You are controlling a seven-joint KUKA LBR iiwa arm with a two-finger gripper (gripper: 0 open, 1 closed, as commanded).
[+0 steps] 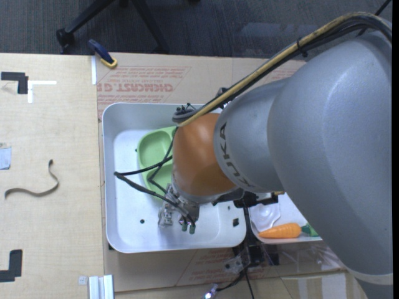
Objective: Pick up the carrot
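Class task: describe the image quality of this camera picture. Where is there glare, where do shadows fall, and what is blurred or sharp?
Camera view: soft glare on the grey arm and its orange band; a faint shadow in the white bin under the gripper; the carrot looks sharp; the gripper is small and slightly blurred.

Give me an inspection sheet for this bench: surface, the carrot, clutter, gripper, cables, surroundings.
Surface: wooden bench bearing a white bin; cardboard sheet under it.
Job's things: carrot lies in the neighbouring bin, right of the gripper, untouched.
Clutter: green bowl-like item in the left bin; black tape marks on the bench.
Gripper: gripper low over the left bin floor, apart from the carrot.
Cables: black cables loop by the wrist; loose cord on the bench.
Surroundings: chair base on carpet.
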